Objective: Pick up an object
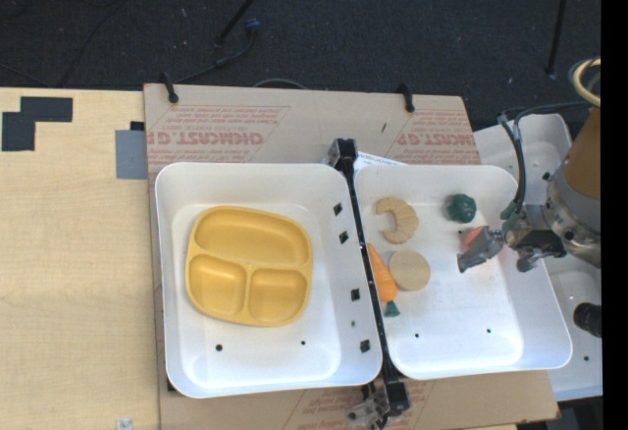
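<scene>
The right bin point(461, 349) holds several small items. A tan crescent-shaped piece point(397, 219) lies near its back left, with a tan round disc point(410, 271) in front of it. An orange carrot point(380, 276) with a green tip rests along the bin's left wall. A dark green lump point(461, 207) sits toward the back. My gripper point(500, 256) hangs over the right side of this bin, its fingers spread apart with nothing between them. A small reddish piece point(475, 236) shows right beside the left finger point(472, 256); whether they touch is unclear.
The left bin point(186, 349) holds a yellow divided tray point(250, 264). A black divider point(358, 261) runs between the two bins. Cardboard lies under both bins, and a wooden bench top extends to the left. White hardware and cables stand at the right.
</scene>
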`<state>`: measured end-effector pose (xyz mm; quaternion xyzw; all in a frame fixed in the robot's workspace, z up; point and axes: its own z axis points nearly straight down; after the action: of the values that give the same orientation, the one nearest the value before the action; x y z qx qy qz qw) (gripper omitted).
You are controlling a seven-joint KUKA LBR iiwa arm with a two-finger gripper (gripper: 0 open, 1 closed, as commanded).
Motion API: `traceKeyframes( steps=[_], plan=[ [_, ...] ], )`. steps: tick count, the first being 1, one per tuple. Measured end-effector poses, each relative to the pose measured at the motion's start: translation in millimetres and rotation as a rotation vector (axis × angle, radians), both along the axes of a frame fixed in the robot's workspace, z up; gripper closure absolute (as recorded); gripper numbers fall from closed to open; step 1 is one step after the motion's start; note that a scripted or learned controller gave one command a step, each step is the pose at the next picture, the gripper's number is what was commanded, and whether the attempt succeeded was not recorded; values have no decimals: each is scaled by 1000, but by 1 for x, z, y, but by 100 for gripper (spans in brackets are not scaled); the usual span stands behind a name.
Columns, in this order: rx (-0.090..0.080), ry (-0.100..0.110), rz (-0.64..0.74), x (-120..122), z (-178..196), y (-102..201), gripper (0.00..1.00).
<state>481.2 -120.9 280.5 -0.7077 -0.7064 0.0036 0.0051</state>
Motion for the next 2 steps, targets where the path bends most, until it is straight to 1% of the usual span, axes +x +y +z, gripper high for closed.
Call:
traceKeyframes(
  steps=[1,2],
  plan=[
    [-1,-9,2,1,5,0,0],
    [0,-4,1,2,-42,-7,0]
  ],
)
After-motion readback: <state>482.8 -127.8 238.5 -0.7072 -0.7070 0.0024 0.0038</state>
